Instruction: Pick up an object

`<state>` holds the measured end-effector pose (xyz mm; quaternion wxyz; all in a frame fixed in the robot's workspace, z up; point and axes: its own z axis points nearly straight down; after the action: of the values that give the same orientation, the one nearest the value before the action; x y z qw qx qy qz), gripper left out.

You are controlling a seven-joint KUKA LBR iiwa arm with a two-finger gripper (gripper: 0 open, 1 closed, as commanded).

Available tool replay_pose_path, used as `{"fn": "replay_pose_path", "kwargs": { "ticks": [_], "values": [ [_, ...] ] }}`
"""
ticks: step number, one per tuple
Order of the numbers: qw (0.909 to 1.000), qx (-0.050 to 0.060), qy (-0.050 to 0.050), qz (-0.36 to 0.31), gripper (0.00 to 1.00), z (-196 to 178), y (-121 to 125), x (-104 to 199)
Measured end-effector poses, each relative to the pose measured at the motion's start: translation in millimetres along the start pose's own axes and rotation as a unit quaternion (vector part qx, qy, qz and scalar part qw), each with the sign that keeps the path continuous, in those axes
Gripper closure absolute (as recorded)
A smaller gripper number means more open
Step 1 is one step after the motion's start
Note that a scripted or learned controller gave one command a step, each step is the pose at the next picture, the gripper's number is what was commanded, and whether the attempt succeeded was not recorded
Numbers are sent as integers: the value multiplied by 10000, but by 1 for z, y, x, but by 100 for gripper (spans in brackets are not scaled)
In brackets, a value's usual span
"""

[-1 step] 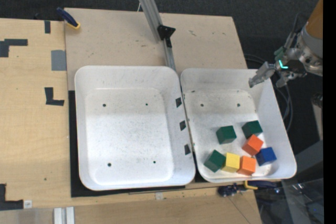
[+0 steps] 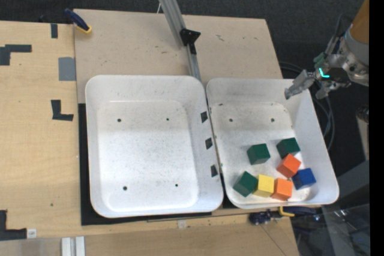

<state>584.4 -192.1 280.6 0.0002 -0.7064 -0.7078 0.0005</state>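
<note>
Several small blocks lie in the near part of the right bin [image 2: 240, 99]: a dark green block [image 2: 258, 153], another green block [image 2: 288, 146], an orange block [image 2: 291, 165], a blue block [image 2: 305, 178], a third green block [image 2: 245, 183], a yellow block [image 2: 265, 184] and a second orange block [image 2: 282, 188]. My gripper [image 2: 309, 87] hangs over the far right rim of that bin, well behind the blocks. Its fingers are spread apart, open, with nothing between them.
The left bin [image 2: 144, 141] sits beside the right one. A slanted metal rail [image 2: 171, 6] runs down to the gap between the bins. A blue and yellow clamp [image 2: 78, 20] lies at the bench's far left. Cables hang at the right of the bench.
</note>
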Motion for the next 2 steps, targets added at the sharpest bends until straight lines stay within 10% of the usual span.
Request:
{"fn": "replay_pose_path", "kwargs": {
  "ticks": [2],
  "values": [
    [10000, 29, 4, 5, 0, 101, -6, 13]
  ]
}}
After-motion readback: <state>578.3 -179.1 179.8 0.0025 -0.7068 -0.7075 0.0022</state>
